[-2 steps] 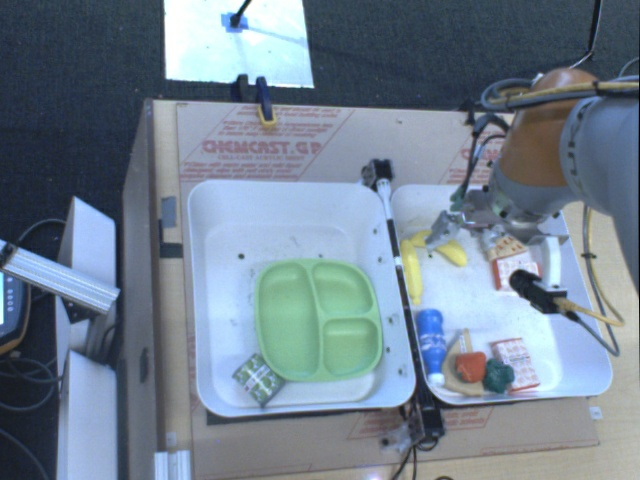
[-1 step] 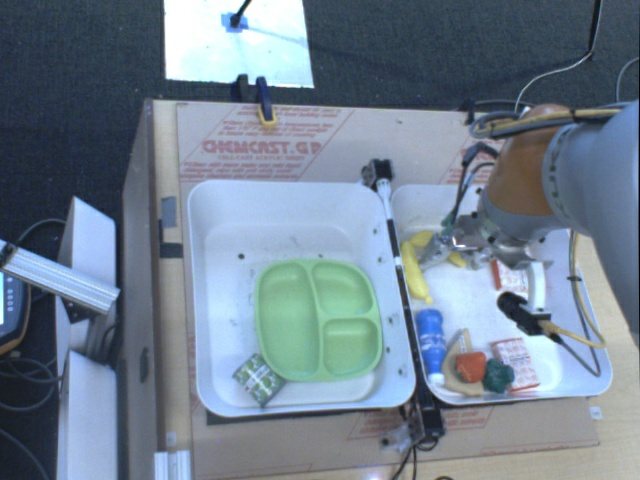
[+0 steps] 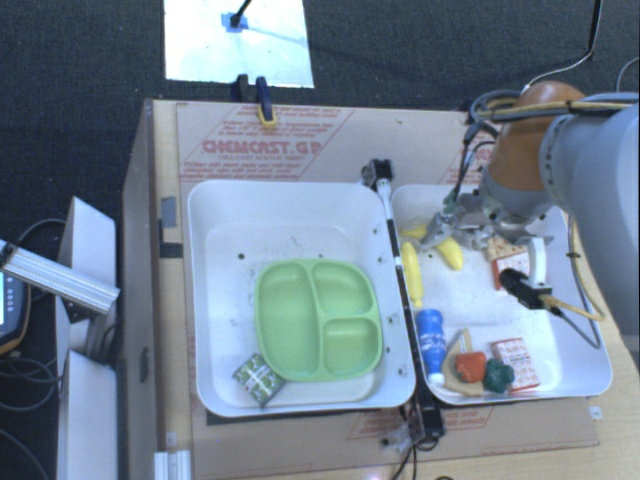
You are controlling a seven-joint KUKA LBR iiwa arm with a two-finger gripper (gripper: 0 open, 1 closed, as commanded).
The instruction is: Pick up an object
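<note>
The two-finger gripper [image 3: 452, 230] is low in the right white bin [image 3: 585, 363]. I cannot tell if it is wide or narrow. A small yellow banana-shaped toy [image 3: 450, 254] lies just below it. Go straight down, squeeze softly, lift slowly.

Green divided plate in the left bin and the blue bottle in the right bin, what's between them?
In the camera view, between the green divided plastic plate and the blue bottle with a white cap stand just the two white bins' adjoining walls.
</note>
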